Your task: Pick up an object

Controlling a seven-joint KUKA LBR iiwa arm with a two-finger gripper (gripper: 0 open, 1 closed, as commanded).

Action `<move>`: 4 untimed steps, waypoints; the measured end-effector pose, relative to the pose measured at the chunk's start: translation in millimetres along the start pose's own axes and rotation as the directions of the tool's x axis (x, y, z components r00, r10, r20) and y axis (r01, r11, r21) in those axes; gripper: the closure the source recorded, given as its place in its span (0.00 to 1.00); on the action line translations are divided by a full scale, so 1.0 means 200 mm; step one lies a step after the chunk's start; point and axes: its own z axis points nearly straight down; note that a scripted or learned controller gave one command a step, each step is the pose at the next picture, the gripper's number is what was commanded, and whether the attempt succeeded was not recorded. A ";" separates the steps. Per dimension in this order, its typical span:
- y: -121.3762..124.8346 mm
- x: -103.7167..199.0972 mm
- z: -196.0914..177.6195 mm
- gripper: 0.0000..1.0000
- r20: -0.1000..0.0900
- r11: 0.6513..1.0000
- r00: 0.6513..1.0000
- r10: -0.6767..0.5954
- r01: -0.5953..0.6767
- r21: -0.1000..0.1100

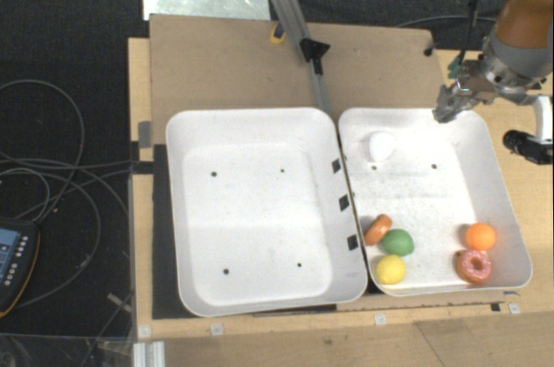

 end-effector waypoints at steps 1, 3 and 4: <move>-0.08 0.26 -0.05 1.00 -0.001 1.000 1.000 -0.001 0.001 -0.001; -0.28 0.74 0.04 1.00 -0.001 1.000 1.000 0.000 0.000 0.003; -0.38 1.00 0.06 1.00 -0.002 1.000 1.000 -0.001 0.001 0.003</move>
